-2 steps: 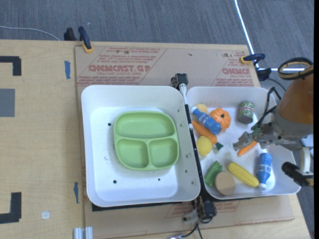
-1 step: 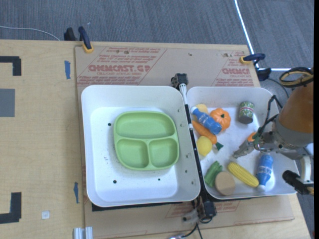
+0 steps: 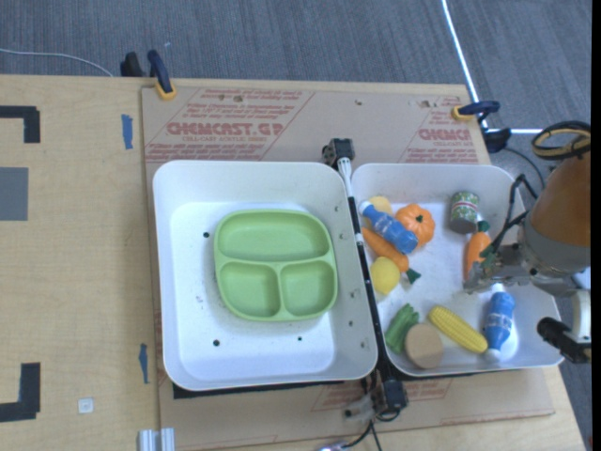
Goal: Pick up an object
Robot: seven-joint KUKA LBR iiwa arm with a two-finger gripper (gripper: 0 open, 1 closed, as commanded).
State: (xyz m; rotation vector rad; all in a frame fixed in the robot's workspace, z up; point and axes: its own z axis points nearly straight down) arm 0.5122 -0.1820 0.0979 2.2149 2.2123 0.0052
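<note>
Wooden surface (image 3: 66, 280) under a printed cardboard sheet (image 3: 282, 125); grey carpet (image 3: 282, 17) beyond. End effector (image 3: 488, 275) low in the right bin (image 3: 535, 350), its grip state indiscernible. Touching it: carrot (image 3: 476, 252); just below: bottle (image 3: 499, 319); farther left: corn (image 3: 457, 328), lemon (image 3: 386, 274), orange (image 3: 416, 224). Left bin (image 3: 188, 252), well apart, holds a green divided tray (image 3: 275, 263).

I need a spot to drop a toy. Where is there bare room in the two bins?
The left white bin has bare floor all around the green three-compartment plastic tray, widest below it and to its left. The right white bin is crowded; its one open patch lies between the orange toy pumpkin and the yellow toy corn cob.
</note>
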